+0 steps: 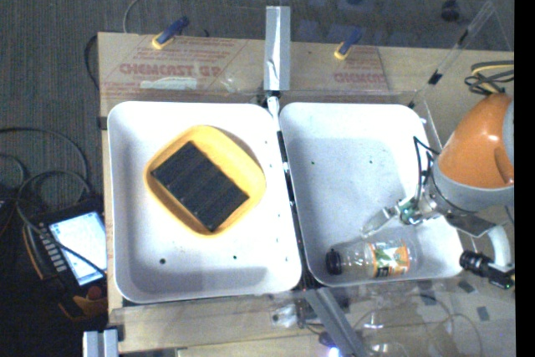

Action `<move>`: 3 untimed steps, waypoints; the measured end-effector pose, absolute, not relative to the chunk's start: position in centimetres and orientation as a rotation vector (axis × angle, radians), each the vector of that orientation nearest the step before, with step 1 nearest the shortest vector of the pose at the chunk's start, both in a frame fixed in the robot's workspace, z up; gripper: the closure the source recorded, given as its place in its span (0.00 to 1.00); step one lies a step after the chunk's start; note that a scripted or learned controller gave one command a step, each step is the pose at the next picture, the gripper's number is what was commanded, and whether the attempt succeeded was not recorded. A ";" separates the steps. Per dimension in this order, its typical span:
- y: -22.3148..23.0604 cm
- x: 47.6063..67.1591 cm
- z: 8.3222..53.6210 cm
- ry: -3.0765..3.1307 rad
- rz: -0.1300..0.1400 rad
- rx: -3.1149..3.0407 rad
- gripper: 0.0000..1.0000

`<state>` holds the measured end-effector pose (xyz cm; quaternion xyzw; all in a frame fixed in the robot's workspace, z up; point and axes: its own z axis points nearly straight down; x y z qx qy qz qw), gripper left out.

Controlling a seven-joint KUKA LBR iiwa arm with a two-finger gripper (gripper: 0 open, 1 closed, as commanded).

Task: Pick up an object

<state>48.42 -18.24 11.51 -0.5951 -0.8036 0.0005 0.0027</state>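
1. Bench point(180, 71) of pale board carries two shallow white bins side by side, with a metal post rising at the seam behind them.
2. The left bin point(134, 263) holds a yellow dish point(242, 163) lying near its middle, and a dark ribbed rectangular pad point(201, 186) sits tilted inside that dish.
3. The right bin point(351, 155) is bare over most of its floor; its one object lies along the near wall.
4. The arm point(478, 159) comes in over the right bin's far-right side, its orange band above the wrist.
5. A clear plastic bottle point(374, 258) with a dark cap and an orange-green label lies on its side, cap pointing left, close to the near rim of the right bin.
6. The gripper point(399, 215) hangs low just above and behind the bottle, near it but seemingly not touching; whether the claw is spread or closed cannot be told at this size.
7. Judged from this, the pick is not yet done: the bottle rests on the bin floor, nothing is seen between the fingers, and descent, closing and lifting are all left.
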 end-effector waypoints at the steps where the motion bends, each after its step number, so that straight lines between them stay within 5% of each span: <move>1: -20.8 48.3 10.9 -2.158 0.005 -2.277 0.00; 2: -20.7 48.4 11.5 -2.158 0.008 -2.270 1.00; 3: -20.7 48.4 11.5 -2.157 0.009 -2.270 0.00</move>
